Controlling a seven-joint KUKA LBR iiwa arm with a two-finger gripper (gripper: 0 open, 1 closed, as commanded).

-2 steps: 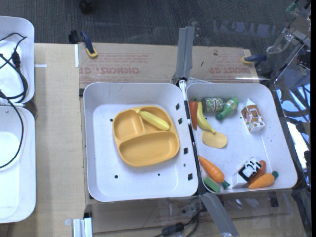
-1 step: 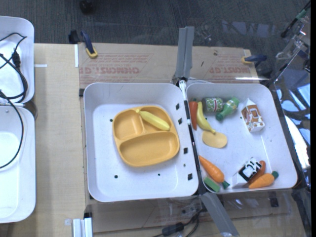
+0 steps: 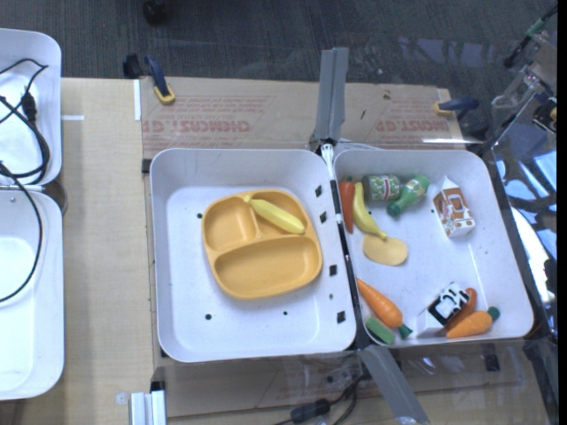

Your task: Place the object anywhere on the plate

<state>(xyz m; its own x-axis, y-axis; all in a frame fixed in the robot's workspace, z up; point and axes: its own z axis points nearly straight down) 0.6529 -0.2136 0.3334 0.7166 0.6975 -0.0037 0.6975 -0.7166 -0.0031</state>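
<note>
At the near edge of the right bin (image 3: 496,202) lay a toy carrot (image 3: 470,324) beside a black-and-white block (image 3: 450,305), with a second carrot (image 3: 381,303) just left of them; farther in sat a pale yellow disc (image 3: 386,251), a banana (image 3: 365,212), a small carton (image 3: 454,211) and a green bottle (image 3: 397,190); in the left bin (image 3: 177,264) the yellow divided plate (image 3: 262,266) held a yellow corn-like piece (image 3: 277,216) across its far right compartment; I could not tell the gripper's state.
</note>
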